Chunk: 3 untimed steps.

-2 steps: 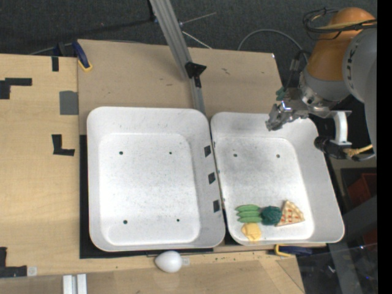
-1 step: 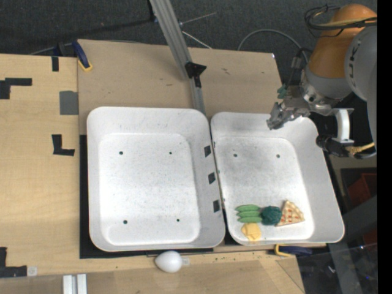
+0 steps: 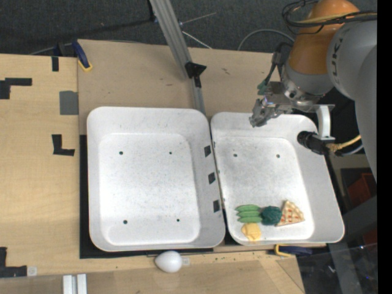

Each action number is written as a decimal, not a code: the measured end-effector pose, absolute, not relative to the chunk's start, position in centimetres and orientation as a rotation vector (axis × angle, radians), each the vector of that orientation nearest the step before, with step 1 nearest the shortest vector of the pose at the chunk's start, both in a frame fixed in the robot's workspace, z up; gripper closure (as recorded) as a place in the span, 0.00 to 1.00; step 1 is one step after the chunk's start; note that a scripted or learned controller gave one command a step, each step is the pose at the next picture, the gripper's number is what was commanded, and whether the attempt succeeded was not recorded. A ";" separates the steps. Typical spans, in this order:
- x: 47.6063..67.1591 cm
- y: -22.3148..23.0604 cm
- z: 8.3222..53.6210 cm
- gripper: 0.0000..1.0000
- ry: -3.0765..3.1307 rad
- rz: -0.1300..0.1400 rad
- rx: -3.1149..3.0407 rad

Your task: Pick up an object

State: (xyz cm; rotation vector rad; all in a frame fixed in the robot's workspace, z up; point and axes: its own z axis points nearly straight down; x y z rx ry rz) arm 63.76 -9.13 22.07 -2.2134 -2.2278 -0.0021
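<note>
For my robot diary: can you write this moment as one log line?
claw: over right bin's far edge | toys: near corner, untouched | pick: not done

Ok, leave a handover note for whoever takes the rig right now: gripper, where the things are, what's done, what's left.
Gripper: above the back rim of the right bin, nothing seen in it; finger state unclear.
Things: green pods, dark green piece, pizza slice and yellow piece clustered at the right bin's front edge. A white egg lies on the bench in front of the left bin.
Done: nothing picked.
Left: reach the cluster, grasp one, lift.
</note>
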 end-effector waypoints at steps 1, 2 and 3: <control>63.6 -3.9 23.2 1.00 -2.228 -0.003 -2.212; 62.9 0.9 22.1 1.00 -2.225 0.003 -2.214; 62.4 6.0 23.4 1.00 -2.228 -0.001 -2.212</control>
